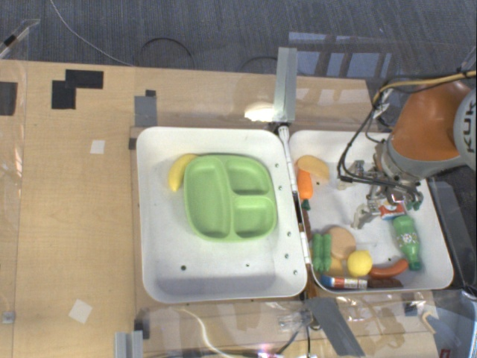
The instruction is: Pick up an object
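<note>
Left bin (160, 259): I log a green divided plate (229, 197) lying flat near its middle, three compartments facing up. A yellow banana (177, 171) lies against the plate's upper left edge, partly tucked under it.

Right bin (443, 271): along the left wall I see an orange carrot-like piece (305, 185) standing lengthwise, with a pale bread-like piece (314, 167) just beside it toward the far end. Nearer the front, a green ribbed item (321, 252) sits by the wall, touching a tan round piece (342, 239). A yellow ball (359, 262) rests against that tan piece. At the front wall lie a marker-like stick (345, 282) and a red sausage-shaped item (388, 268). A green bottle (408, 242) lies lengthwise toward the right side.

The gripper (370, 213) hangs over the right bin's middle, above bare white floor, a small red and white item (389, 210) just beside it. From my station I cannot tell whether it is spread or closed, nor whether it grips anything. The arm's orange band (425, 125) sits above, at the right.
</note>
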You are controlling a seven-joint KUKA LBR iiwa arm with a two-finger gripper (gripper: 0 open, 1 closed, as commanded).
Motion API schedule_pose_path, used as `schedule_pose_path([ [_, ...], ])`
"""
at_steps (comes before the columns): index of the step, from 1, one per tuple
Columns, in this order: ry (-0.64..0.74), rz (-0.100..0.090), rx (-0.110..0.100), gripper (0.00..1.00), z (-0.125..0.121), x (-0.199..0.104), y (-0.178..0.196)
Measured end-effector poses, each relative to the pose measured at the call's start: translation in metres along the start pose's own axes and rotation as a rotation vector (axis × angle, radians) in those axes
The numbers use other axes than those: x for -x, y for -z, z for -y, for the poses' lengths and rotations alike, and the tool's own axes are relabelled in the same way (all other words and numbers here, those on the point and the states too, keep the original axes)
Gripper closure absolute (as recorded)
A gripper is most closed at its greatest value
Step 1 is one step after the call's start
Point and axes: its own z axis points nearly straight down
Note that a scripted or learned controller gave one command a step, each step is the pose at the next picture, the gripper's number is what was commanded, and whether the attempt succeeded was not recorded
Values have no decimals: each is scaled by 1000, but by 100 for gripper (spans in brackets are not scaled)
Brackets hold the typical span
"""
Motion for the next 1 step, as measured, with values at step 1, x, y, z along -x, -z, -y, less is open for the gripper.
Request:
schedule_pose_path([
  [1, 245, 8, -2, 0, 60, 20, -9],
])
